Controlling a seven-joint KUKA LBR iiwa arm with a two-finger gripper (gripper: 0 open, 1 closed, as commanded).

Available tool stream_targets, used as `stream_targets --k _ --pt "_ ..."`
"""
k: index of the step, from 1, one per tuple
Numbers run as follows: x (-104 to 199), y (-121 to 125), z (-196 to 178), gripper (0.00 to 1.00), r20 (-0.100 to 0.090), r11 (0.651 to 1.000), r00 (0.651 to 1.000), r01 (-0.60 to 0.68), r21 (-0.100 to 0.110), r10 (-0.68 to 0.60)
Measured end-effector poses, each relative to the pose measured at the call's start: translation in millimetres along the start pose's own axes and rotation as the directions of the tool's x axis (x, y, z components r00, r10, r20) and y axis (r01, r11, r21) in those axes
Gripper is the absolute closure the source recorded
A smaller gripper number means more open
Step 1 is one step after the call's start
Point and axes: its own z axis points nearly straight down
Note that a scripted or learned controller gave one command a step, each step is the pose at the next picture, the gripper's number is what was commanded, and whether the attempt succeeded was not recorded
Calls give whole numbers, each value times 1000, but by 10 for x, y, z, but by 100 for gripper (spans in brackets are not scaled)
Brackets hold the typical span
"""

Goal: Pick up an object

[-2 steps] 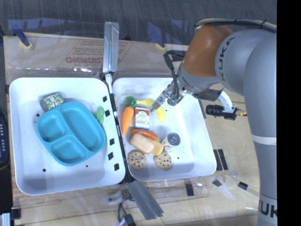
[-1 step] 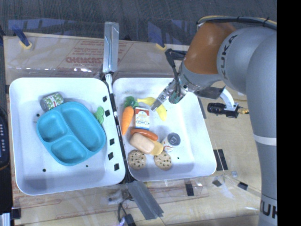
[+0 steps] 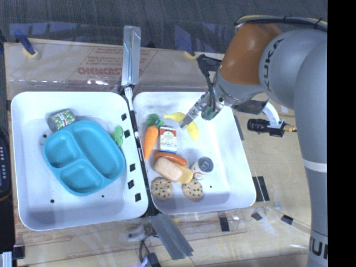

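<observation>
Hovering gripper (image 3: 189,117), grip state unclear | two white bins (image 3: 25,166) | wooden bench (image 3: 272,166)

A divided tray (image 3: 83,160) lies in the left bin (image 3: 33,204); toy foods (image 3: 167,149) crowd the right bin (image 3: 233,171).

Food clutters the right bin's (image 3: 236,149) left half; right side open.

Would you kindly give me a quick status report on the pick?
End effector low in right bin, at banana. Nothing seen in its grasp. Carrot and small box crowd close by.
</observation>
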Motion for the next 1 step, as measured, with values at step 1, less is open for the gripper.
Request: stream_targets --k 1 --pt "-6 10 -105 100 3 1000 1000 4 -2 -4"
